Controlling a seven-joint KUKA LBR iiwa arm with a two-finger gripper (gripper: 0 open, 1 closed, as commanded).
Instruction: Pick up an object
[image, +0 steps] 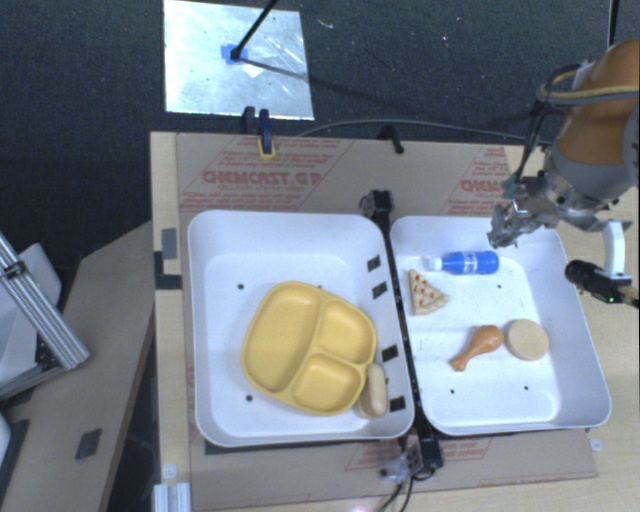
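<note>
Blue bottle lies just below-left of the gripper (jaws' state I cannot tell), poised there probably to grasp it; pizza slice lies nearby.

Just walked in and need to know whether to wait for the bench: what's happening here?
A robot arm reaches in from the right, its gripper over the far edge of the right bin, just beside a blue bottle. It holds nothing yet. Also in that bin: a pizza slice, a drumstick and a round biscuit. The left bin has a yellow tray with a bread roll against its edge.
</note>
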